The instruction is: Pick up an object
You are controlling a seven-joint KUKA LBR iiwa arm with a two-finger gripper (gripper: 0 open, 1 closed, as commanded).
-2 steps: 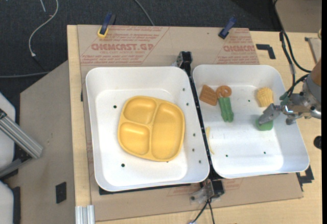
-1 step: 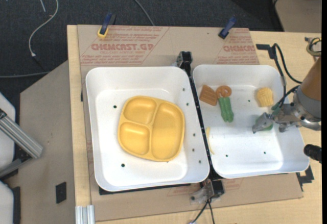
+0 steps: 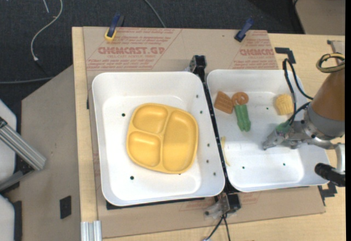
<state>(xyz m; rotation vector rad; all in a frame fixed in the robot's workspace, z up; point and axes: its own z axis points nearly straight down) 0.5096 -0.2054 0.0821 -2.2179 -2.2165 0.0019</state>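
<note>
Looking across the bench [image 3: 164, 42], you have one brown board top carrying two shallow white bins side by side. Red print on the board reads "CHEMCAST GP" behind the left bin, with the same print partly readable behind the right one. Two blue clamps [image 3: 113, 26] grip the board's far edge, one at each bin.

You will find one item in the left bin [image 3: 104, 124]: a yellow plate [image 3: 163, 137] with three compartments, lying flat near the bin's middle.

Your arm [image 3: 333, 100] enters over the right edge of the right bin [image 3: 258, 174], orange band uppermost, grey wrist below. The gripper [image 3: 272, 142] sits low over the bin floor, right of centre. You cannot tell whether its fingers are spread or closed, and nothing is seen between them.

You can count four small objects in the right bin, all toward its far edge: one green stick [image 3: 243, 118], one brown block [image 3: 224, 102] at the far-left corner, one orange ring [image 3: 239, 98] touching the stick's far end, and one yellow corn piece [image 3: 284, 104] nearer the arm. A small green thing [image 3: 283, 126] lies just beside the gripper; what it is cannot be made out.
</note>
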